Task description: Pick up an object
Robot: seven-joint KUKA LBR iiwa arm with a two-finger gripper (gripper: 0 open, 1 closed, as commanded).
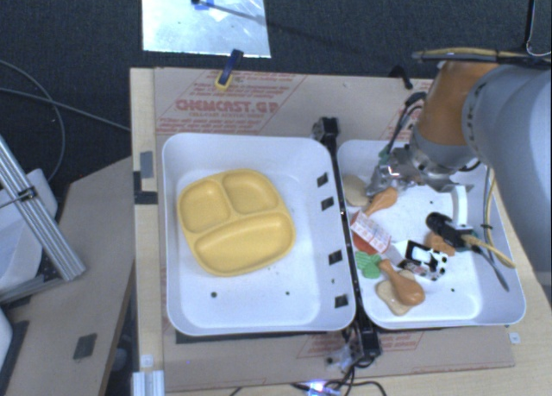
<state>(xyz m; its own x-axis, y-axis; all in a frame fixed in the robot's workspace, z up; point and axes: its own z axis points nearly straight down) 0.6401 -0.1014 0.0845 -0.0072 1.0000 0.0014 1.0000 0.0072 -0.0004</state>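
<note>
1 orange toy [383, 199] lies just below the end effector [385, 176]

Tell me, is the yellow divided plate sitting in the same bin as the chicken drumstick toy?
No, the yellow divided plate lies in the left bin, while the drumstick toy lies in the right bin.

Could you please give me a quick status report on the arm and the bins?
Gripper low over right bin, above an orange toy piece; grasp unconfirmed. Small toys crowd nearby. Yellow divided tray sits in left bin.
</note>
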